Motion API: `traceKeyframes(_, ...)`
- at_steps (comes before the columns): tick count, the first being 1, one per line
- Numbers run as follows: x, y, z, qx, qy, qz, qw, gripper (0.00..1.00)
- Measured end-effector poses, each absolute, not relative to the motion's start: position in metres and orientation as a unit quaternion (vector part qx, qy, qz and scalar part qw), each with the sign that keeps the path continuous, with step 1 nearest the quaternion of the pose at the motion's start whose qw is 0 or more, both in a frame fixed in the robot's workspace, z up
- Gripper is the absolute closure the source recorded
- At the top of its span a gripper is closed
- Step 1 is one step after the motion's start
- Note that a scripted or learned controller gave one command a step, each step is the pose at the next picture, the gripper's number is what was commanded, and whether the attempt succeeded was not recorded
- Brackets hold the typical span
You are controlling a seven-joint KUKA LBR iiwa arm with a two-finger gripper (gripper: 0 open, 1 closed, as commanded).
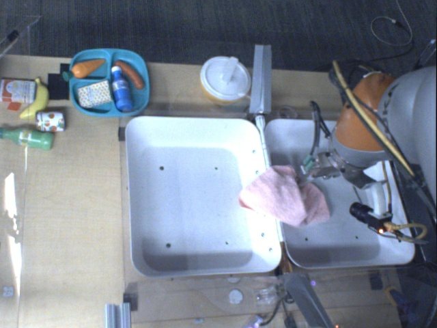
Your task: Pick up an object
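A pink cloth (283,195) lies crumpled over the wall between the two white bins, partly in the left bin (191,149) and partly in the right bin (341,248). My gripper (308,166) is low over the right bin, right at the cloth's upper right edge and seemingly touching it there. The grey arm with its orange band (362,118) reaches in from the right and hides the right bin's far corner.
Behind the left bin stand a blue divided tray (140,70) of toy food and a white lidded tub (225,78). A banana (35,101), a small can (50,121) and a green bottle (27,138) lie on the bench at far left. Cables (382,221) hang over the right bin.
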State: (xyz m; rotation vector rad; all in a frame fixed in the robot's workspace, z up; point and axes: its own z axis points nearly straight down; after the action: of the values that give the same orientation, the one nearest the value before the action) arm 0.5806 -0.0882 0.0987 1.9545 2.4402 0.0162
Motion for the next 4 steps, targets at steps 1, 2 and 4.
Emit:
traceKeyframes(1, 0.581, -0.088, 0.099, 0.625, 0.78, 0.005, 0.008, 0.0)
traceKeyframes(2, 0.528, -0.115, 0.09, 0.581, 0.814, 0.0051, 0.008, 0.0)
traceKeyframes(4, 0.497, -0.097, 0.091, 0.59, 0.807, 0.008, 0.01, 0.0)
